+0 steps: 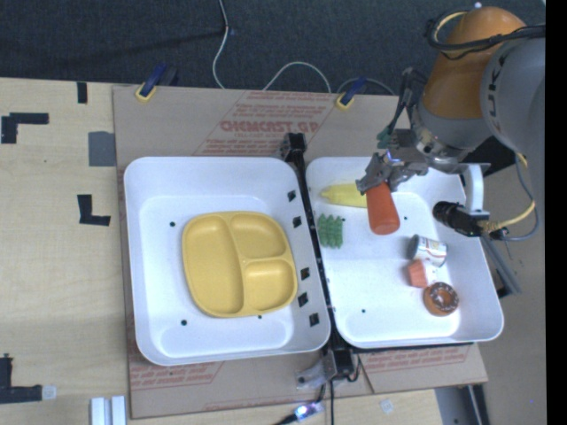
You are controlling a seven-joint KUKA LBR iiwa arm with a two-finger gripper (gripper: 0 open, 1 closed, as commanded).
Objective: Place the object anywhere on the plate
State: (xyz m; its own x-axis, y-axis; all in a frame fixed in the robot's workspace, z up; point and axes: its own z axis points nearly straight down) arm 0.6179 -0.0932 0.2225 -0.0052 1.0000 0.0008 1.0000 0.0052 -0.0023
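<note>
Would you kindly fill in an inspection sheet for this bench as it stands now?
Surface: two white bins, left and right, on cardboard.
Job's things: yellow plate in left bin; orange cylinder between the fingers, over right bin.
Clutter: banana, green piece, donut, small orange block and a grey-white item, in right bin.
Gripper: shut on the cylinder.
Cables: white cable behind bins.
Surroundings: dark carpet, wooden bench.
</note>
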